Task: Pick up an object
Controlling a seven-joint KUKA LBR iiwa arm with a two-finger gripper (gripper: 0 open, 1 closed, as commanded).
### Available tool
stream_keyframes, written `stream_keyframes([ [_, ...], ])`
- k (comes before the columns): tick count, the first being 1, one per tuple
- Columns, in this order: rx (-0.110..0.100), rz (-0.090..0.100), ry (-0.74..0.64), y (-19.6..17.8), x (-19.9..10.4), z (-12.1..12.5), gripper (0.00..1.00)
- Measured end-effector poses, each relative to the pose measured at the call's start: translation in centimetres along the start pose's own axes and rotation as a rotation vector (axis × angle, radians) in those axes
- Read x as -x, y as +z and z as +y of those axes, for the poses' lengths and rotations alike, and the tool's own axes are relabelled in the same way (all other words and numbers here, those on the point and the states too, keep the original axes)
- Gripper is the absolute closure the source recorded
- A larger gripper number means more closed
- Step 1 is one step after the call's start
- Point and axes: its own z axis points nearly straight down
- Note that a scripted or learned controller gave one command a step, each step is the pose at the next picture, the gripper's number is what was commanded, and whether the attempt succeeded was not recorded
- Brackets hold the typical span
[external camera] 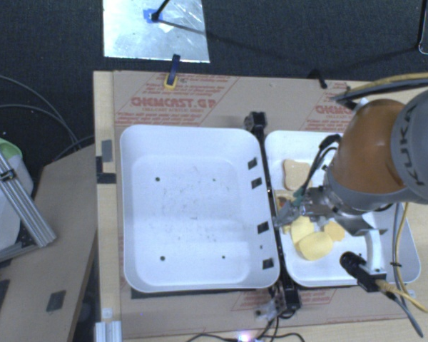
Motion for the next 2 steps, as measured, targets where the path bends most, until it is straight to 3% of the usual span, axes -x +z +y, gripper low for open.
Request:
stream_keyframes([
  [1, 0.022, -0.002, 0.002, -14.0, -3.2, 0.4, 0.00],
  [2, -0.004, -0.003, 0.002, 0.6, -10.0, 1.8, 0.00],
])
